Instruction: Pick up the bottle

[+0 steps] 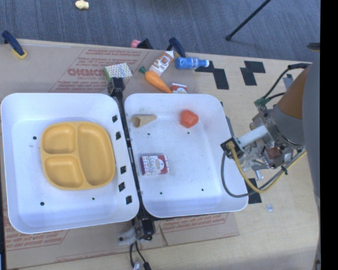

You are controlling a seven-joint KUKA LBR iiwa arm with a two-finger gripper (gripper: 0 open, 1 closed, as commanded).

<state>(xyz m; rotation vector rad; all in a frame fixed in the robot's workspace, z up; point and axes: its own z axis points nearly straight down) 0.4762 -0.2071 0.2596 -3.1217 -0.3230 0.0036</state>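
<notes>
A small blue bottle with a white cap lies on its side on the cardboard behind the right bin. Just left of it lies a white bottle with an orange label, also outside the bins. My gripper hangs at the right bin's right rim, low over the bench, wrapped in yellow and black cables. It is far from both bottles, to their right and nearer the front. Nothing shows in its grasp.
The right bin holds an ice cream cone, a red round fruit and a small red-and-white packet. A yellow divided plate sits in the left bin. A carrot, a small red box and a green patterned box lie near the bottles.
</notes>
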